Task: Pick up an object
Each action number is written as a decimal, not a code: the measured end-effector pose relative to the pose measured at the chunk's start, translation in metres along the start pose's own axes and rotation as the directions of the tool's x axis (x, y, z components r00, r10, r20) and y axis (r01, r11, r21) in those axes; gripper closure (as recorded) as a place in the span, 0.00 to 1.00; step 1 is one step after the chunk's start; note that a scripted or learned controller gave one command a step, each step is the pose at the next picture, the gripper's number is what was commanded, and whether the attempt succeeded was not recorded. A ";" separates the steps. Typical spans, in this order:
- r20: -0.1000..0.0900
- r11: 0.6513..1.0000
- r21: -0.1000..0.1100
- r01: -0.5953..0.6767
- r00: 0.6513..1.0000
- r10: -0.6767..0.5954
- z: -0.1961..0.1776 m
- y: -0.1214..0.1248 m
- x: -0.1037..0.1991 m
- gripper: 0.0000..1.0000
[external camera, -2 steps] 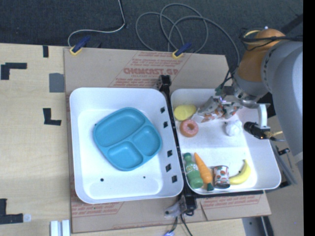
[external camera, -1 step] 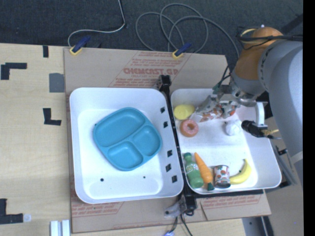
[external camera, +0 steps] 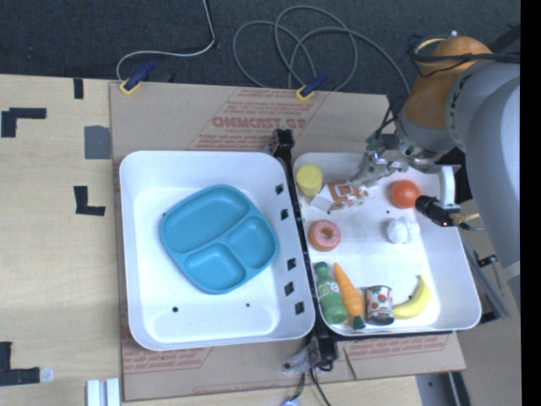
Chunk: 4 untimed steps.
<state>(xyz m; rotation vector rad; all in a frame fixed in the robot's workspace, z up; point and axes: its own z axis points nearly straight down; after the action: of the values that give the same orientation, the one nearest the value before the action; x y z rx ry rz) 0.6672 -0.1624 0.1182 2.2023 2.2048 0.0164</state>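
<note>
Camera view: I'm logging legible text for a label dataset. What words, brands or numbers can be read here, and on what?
Cardboard sheet: red printed lettering, too blurred to read.
Small carton in the right bin: orange and white print, too small to read.
Can: label unreadable.
No text is legible.

Light wooden bench [external camera: 51,252] overlaid by a printed cardboard sheet [external camera: 211,117], bordering dark carpet [external camera: 84,15] across which thin grey cables [external camera: 287,45] loop in coils.

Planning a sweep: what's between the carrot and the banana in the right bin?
A small can stands between the carrot and the banana, in the camera view.
</note>
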 end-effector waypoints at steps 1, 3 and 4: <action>-0.001 1.000 0.003 0.000 1.000 0.000 0.002 -0.001 0.001 0.00; -0.011 1.000 0.028 0.001 1.000 -0.001 0.033 0.001 -0.059 0.00; -0.009 1.000 0.026 -0.001 1.000 0.001 0.021 -0.046 -0.041 0.00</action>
<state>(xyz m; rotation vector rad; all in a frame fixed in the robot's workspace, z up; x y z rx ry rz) 0.6214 -0.2041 0.0963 2.2212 2.2215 -0.0027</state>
